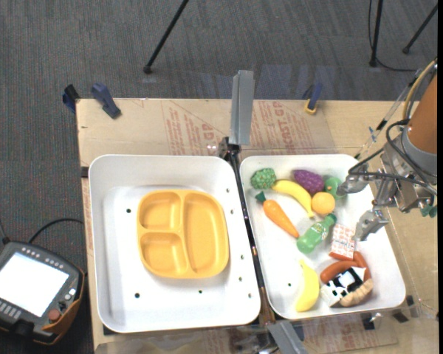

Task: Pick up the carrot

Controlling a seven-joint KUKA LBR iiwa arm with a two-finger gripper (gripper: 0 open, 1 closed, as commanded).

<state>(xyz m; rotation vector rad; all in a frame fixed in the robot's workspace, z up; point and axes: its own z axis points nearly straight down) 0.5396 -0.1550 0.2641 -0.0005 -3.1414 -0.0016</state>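
Observation:
The carrot (279, 217), orange with a green top, lies slantwise in the left part of the right bin (369, 167). It rests between a broccoli floret (263, 178) and a green bottle (315, 234). My gripper (359, 204) hangs over the bin's right side, well to the right of the carrot. It is open, its two fingers spread apart with nothing between them. One fingertip (350, 186) is near the bin's back right; the other (369, 223) is above a small carton (342, 239).
The right bin also holds a banana (292, 192), purple grapes (308, 180), a yellow round fruit (323, 203), a second banana (308, 287), a sausage (341, 267) and a black-and-white toy (346, 287). A yellow divided plate (183, 233) sits in the left bin (111, 198).

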